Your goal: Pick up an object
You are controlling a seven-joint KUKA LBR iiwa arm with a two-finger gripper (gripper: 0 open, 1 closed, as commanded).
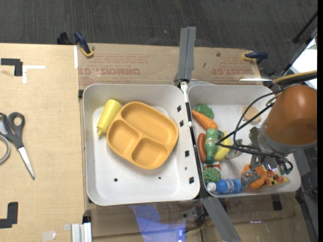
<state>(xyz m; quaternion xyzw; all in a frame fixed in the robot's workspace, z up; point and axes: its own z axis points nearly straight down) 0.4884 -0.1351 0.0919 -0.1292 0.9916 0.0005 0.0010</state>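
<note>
The right bin holds several toy foods: a green leafy piece, a carrot, a red hot dog, a green bottle, a yellow piece, a bumpy green piece, a blue bottle and an orange toy. My gripper is lowered into this bin's front right corner, just above the orange toy. The orange wrist band and cables hide most of it. I see nothing clearly held.
In the left bin lie an orange divided plate and a yellow mustard bottle. Scissors rest on the bench at far left. A grey bar runs back from the wall between the bins.
</note>
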